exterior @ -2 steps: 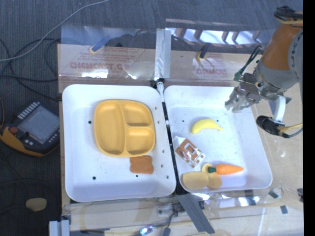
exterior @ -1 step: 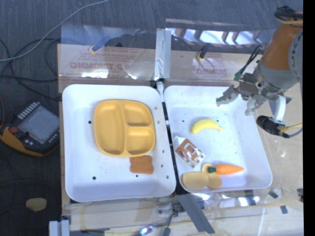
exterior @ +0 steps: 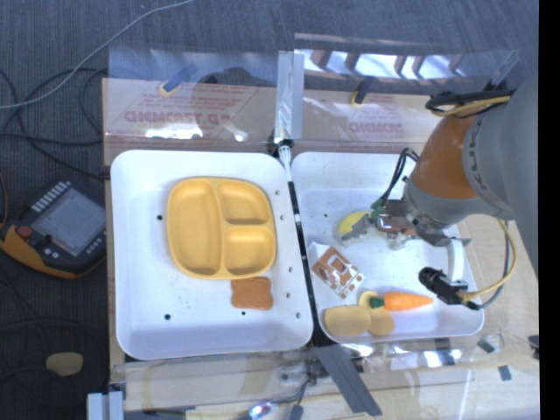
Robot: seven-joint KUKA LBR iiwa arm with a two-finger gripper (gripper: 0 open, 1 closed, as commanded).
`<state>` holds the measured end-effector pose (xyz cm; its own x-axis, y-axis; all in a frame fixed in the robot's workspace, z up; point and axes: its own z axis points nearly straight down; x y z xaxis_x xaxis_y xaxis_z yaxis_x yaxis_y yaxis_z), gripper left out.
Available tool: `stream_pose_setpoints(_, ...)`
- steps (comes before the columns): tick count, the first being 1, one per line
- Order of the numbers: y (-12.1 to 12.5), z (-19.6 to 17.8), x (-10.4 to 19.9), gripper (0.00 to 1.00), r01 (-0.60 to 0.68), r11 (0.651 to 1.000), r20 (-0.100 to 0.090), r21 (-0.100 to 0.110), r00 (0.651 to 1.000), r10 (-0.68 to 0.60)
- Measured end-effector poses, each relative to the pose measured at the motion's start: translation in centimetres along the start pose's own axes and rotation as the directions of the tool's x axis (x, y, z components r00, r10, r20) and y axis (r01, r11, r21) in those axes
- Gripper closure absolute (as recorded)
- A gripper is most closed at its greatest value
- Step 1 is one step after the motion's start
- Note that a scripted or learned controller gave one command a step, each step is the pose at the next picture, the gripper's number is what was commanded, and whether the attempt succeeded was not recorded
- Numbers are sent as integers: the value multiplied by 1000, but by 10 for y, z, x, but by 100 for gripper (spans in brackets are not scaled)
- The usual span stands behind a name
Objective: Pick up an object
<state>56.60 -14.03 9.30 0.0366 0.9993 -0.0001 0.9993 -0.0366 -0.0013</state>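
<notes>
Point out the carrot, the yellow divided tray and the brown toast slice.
carrot [exterior: 408,302]: camera view, middle of its orange body.
yellow divided tray [exterior: 194,221]: camera view, floor of its large left compartment.
brown toast slice [exterior: 253,294]: camera view, centre of its top face.

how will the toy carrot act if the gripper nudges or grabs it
The carrot looks rounded and tapered, so a nudge would probably roll it in an arc. Its glossy skin suggests hard, light plastic, likely slippery. The bin wall beside it may cramp a grasp.
</notes>
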Motion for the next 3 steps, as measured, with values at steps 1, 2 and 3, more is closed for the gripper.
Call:
stream_pose_setpoints(1,-16,0,27,0,-137,991,-1,3,991,137)
stream_pose_setpoints(2,20,4,-51,0,-115,993,2,-11,993,115)
stream_pose_setpoints(3,48,5,-14,0,54,998,6,-9,999,-54)
